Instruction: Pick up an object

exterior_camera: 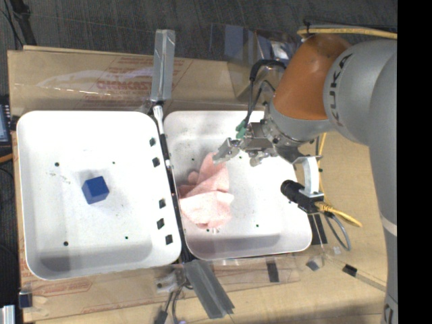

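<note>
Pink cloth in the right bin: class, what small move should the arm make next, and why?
Probably a short lift straight up. The end effector sits at the upper edge of the pink cloth, which looks pulled up toward it, while the rest lies on the right bin floor.

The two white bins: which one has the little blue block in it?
The left bin, the one farther from the arm. The blue block sits alone there, while the right bin has the pink cloth, right by the gripper.

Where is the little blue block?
The blue block sits alone in the left bin, near its middle, far from the pink cloth in the right bin.
</note>
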You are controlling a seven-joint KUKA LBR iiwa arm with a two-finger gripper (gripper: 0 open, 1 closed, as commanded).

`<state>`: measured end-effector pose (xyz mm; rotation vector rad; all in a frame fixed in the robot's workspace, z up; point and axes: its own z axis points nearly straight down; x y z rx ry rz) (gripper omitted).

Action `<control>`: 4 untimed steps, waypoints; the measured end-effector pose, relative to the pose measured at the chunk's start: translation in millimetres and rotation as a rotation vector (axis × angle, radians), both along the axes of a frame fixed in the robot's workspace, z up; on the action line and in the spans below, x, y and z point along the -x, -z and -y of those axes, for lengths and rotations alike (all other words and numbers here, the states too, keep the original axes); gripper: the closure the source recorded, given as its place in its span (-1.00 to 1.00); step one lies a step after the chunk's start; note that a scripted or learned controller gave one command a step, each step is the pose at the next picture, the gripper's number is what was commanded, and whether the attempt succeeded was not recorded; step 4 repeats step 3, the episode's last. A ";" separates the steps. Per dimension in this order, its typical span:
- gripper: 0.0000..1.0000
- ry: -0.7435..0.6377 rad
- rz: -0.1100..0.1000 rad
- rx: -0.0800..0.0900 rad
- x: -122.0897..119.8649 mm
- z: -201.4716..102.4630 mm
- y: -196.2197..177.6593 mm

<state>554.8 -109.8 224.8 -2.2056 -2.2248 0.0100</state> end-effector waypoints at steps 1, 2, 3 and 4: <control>-1.00 -0.043 0.004 0.000 -14.4 8.8 135.4; 1.00 -0.048 -0.004 -0.001 -13.2 8.9 128.6; 1.00 -0.258 0.004 -0.001 10.3 -46.5 7.7; 1.00 -0.258 0.004 -0.001 10.3 -46.5 7.7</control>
